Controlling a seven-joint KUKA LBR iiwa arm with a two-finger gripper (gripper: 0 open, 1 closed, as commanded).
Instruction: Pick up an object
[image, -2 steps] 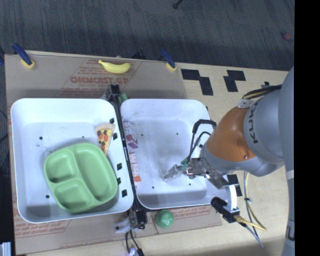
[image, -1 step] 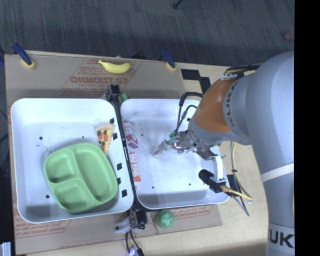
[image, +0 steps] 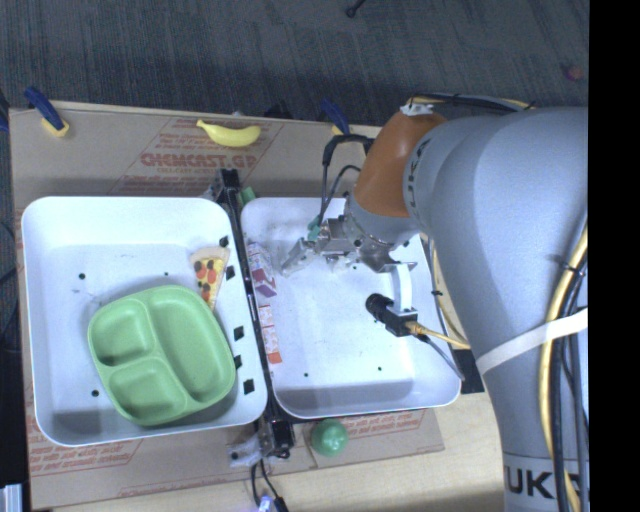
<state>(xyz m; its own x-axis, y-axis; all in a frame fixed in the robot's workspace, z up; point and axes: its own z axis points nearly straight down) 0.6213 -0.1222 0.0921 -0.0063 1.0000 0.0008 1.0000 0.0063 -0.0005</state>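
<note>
Arm (image: 480, 200) bulk covers the right bin's (image: 340, 390) far right corner, hiding the gripper (image: 330, 240); its state cannot be told. Green tray (image: 160, 350) fills the left bin's (image: 60, 240) near side, pizza slice (image: 208, 272) at its far edge, perhaps touching.

Arm (image: 470, 200) bent, tool (image: 300, 255) low

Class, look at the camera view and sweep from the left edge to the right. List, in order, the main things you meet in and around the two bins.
Green divided plate → pizza slice toy → green ball below the bins → gripper over the right bin → orange band of the arm.
</note>
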